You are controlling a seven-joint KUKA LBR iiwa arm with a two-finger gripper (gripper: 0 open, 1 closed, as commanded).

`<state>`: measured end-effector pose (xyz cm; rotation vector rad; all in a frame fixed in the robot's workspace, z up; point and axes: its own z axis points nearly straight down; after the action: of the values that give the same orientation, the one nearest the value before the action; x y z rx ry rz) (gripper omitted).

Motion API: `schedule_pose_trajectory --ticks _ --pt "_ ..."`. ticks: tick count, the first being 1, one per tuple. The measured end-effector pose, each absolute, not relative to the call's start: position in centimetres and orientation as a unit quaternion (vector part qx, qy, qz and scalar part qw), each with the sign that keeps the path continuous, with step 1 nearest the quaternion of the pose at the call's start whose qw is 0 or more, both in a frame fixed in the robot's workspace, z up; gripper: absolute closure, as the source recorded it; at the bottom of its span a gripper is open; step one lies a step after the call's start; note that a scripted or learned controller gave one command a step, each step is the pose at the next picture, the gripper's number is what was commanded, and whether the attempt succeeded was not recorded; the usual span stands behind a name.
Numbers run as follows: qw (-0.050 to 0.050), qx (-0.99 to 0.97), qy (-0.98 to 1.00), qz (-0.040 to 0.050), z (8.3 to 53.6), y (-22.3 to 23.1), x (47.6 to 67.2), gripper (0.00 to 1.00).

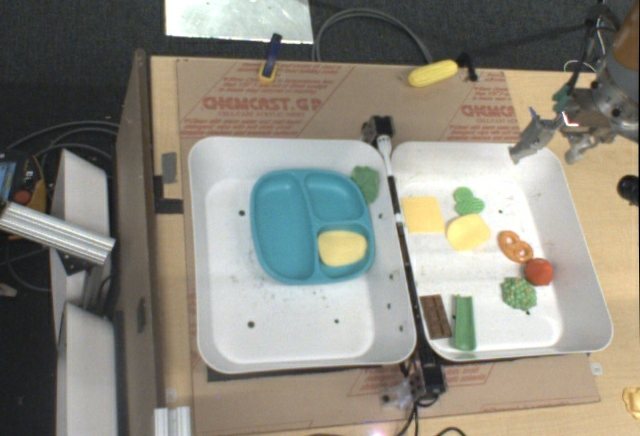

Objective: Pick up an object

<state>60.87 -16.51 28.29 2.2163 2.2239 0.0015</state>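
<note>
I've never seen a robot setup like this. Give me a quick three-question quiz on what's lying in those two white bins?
1. True or false: the yellow lump lies in the blue divided plate.
2. Which bin holds the red ball? A) left bin B) right bin
3. Fill in: the brown bar lies beside a ___ stick.

Key: 1 true; 2 B; 3 green.
</note>
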Motion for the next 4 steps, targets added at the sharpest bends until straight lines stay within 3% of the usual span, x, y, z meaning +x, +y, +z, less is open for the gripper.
schedule_pose_trajectory --ticks 1,3,4 --pt "0.0 0.705 0.71 0.0002 19.3 -14.1 63.7 0.0" --pt "0.001 0.705 0.71 0.0006 8.3 -12.0 63.9 0.0" --pt "0.005 0.705 0.709 0.0028 9.8 -12.2 64.1 1.0"
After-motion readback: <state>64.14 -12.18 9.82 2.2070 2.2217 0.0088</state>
